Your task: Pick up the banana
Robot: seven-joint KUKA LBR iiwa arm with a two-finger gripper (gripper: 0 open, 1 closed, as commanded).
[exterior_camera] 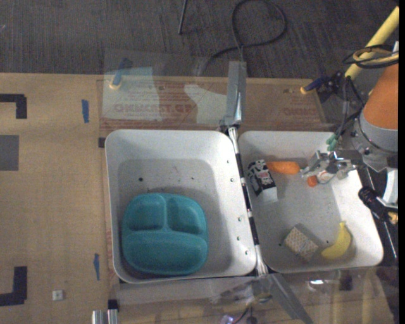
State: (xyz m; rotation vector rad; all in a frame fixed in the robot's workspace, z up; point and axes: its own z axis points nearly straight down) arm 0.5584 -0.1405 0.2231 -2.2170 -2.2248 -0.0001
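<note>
A: Where does the gripper (327, 166) sit?

B: Over the right bin (364, 209), near its far right corner. I cannot tell whether it is clenched or released; nothing visibly sits in it.

A: And just beside it?

B: An orange carrot (284, 168) lies to its left, and past that a small black-and-white box (261, 178) against the bin's left wall.

A: The banana (338, 242)?

B: Nearer the camera than the gripper, well apart from it, by the bin's near right corner. A tan sponge (300, 242) lies just left of it.

A: Farther out?

B: The left bin (171, 149) holds a teal divided plate (164, 233). Both bins rest on a brown cardboard-covered bench (50, 190) marked with blue tape (85, 111); dark carpet (95, 25) with a black cable (256, 19) lies beyond.
</note>
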